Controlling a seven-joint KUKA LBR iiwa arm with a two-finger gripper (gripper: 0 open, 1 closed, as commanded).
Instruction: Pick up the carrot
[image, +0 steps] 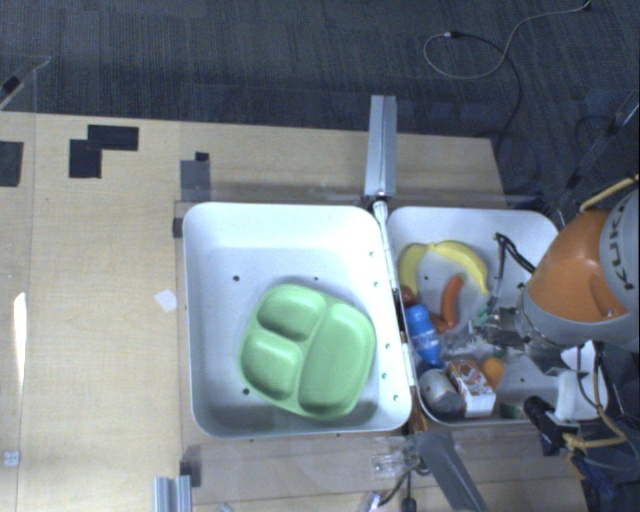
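A: Where's the carrot (453, 299)?
B: In the right bin (530, 222), lying just below the banana (455, 258) and beside the blue bottle (424, 334).
A: And the tool (492, 328)?
B: Low in that bin, just right of the carrot. Its finger spread I cannot tell.
A: Best approach?
B: Probably straddle the carrot across its narrow width, descending straight.
A: Obstacles?
B: Clutter: the bottle, a can (440, 392) and a snack packet (473, 385) crowd close. The green divided plate (310, 349) sits apart in the left bin (215, 300).

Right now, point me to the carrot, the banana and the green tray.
carrot (453, 298): camera view, middle of its orange body.
banana (462, 254): camera view, top of its yellow curve.
green tray (309, 349): camera view, central divider between compartments.
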